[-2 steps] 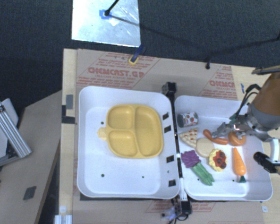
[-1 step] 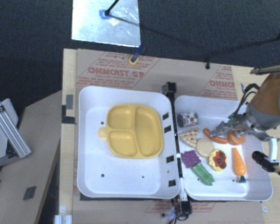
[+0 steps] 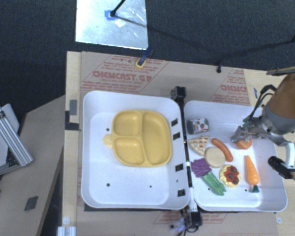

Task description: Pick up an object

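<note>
A: Looking at the right-hand shallow white bin (image 3: 277,198), the grey arm's end effector (image 3: 244,136) sits low over a small orange rounded piece (image 3: 244,144) near the bin's upper right area. That piece looks like the target.

B: Is it gripped?

A: I cannot tell. The metal tips are right on top of the orange piece, touching or nearly so, but whether they are spread or closed is too small to read from above.

B: What could spoil the pick?

A: Several things, in my judgement. The piece is low and rounded, so the tips may ride over it and close on nothing, or squeeze it out sideways. An orange-red toy sausage (image 3: 222,149) lies just beside it to the left; a skewed descent could nudge that one.

B: And the rest?

A: The toy carrot (image 3: 252,171), the round beige disc (image 3: 215,157), the pizza slice (image 3: 199,144), the small printed can (image 3: 198,125), the purple and green vegetable pieces (image 3: 207,174) and the red-and-yellow plate-like toy (image 3: 229,175) are farther off, less at risk. The yellow divided plastic tray (image 3: 139,138) lies in the left bin (image 3: 91,186), well apart.
</note>
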Tool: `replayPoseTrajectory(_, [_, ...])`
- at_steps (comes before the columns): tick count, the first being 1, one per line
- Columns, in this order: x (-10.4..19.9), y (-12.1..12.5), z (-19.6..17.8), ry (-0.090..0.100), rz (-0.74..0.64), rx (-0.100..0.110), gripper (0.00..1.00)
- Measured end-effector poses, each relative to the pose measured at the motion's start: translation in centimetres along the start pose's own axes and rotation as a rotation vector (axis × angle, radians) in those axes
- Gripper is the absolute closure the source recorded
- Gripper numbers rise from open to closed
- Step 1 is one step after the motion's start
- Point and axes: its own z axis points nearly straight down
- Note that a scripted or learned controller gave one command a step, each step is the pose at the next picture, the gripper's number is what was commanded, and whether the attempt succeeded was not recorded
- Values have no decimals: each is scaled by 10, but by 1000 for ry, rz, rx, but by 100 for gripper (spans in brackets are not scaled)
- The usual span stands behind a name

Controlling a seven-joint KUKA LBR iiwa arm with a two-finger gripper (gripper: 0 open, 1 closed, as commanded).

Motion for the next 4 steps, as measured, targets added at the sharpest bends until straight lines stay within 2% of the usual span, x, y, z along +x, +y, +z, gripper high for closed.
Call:
replayPoseTrajectory(1, [1, 4, -65, 2, 2, 13, 100])
replayPoseTrajectory(2, [0, 7, -120, 2, 2, 13, 100])
replayPoseTrajectory(4, [83, -41, -139, 7, -1, 21, 100])
